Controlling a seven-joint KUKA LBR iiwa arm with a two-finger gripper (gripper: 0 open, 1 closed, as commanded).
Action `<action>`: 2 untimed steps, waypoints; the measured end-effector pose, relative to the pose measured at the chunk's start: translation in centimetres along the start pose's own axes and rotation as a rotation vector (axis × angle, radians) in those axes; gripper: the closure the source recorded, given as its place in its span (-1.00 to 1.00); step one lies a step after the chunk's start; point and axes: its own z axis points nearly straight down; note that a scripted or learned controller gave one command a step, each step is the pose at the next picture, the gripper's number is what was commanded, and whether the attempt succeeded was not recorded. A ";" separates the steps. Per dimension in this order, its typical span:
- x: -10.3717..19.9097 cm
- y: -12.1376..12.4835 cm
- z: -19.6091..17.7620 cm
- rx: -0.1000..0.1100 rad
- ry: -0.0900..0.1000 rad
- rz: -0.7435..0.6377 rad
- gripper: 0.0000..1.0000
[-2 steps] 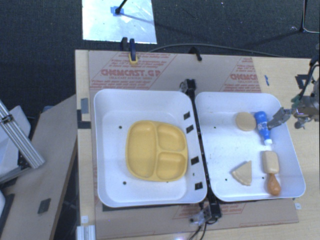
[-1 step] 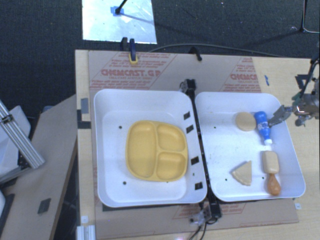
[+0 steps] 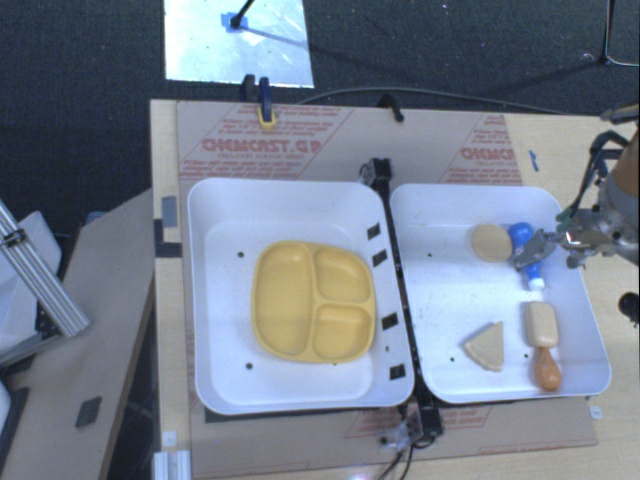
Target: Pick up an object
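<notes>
The gripper (image 3: 534,252) hangs over the right bin's (image 3: 450,378) far right side, just beside a small blue piece (image 3: 520,234) with a rounded top. You cannot tell from this slant whether the gripper is clenched, released or touching the piece.

The blue piece lies against a round tan disc (image 3: 490,242) to its left. Nearer you in the same bin are a tan wedge (image 3: 486,346) and, just right of it, a pale block (image 3: 541,323) with an orange-brown lump (image 3: 546,369) touching its near end.

The left bin (image 3: 215,298) holds a yellow plate (image 3: 313,301) with three compartments, lying flat in the middle.

Both white bins sit side by side on a brown sheet (image 3: 330,140) covering a pale wooden bench (image 3: 165,148), with black fittings along the seam between them. A blue and yellow clamp (image 3: 263,102) grips the bench's far edge. Beyond it you see dark carpet (image 3: 80,38) with a shiny metal plate (image 3: 237,26) lying on it. A grey metal rail (image 3: 38,278) slants in at the left.

Red print on the sheet reads "CHEMCAST GP"; the same print at the far right is only partly legible.
</notes>
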 end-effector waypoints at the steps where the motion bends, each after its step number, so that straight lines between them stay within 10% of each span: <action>1: -0.5 0.0 6.2 0.000 0.000 0.000 -1.00; 2: -0.4 0.0 11.4 -0.001 0.000 0.000 -1.00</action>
